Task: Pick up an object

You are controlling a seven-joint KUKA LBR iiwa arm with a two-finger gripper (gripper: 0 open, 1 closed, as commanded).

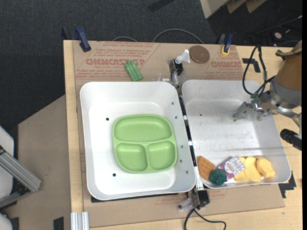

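Green tray (144,143) sitting alone in the left bin (91,128). Small toys (240,169) heaped at the right bin's (216,99) near edge. End effector (245,110) high by the far right side, fingers apart, holding nothing. Could grab air, or bump the tight pile.

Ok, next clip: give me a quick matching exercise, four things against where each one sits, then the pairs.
Things:
1. green divided plate
2. hand
3. yellow toys
4. green clip

Places:
A. on the cardboard behind the left bin
B. near front corner of the right bin
C. in the middle of the left bin
D. above the right bin's far side

Pairs: 1-C, 2-D, 3-B, 4-A
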